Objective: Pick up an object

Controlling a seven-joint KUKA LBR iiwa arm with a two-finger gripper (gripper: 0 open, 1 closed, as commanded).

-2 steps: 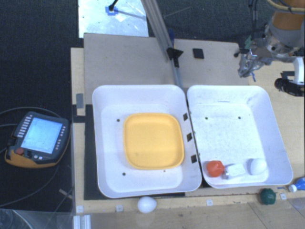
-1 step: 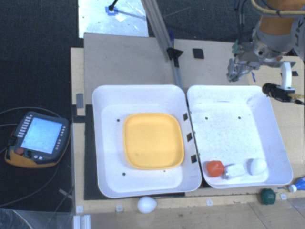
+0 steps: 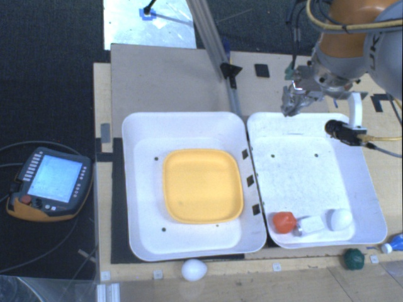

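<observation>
My gripper (image 3: 292, 106) hangs above the far edge of the right bin (image 3: 315, 168), near its back left corner, with nothing visible between its fingers. Along the near side of that bin lie a small red-orange object (image 3: 283, 222), a pale grey-white piece (image 3: 308, 226) next to it, and a white egg-shaped ball (image 3: 340, 219). All three are far from the gripper, toward the front of the bench. In the left bin (image 3: 141, 168) a yellow square plate (image 3: 203, 185) lies flat.
A white egg (image 3: 194, 270) rests on the bench just in front of the left bin. A dark green ball (image 3: 353, 258) and a blue-tipped item (image 3: 390, 245) sit off the right bin's front right corner. A teach pendant (image 3: 49, 183) lies far left.
</observation>
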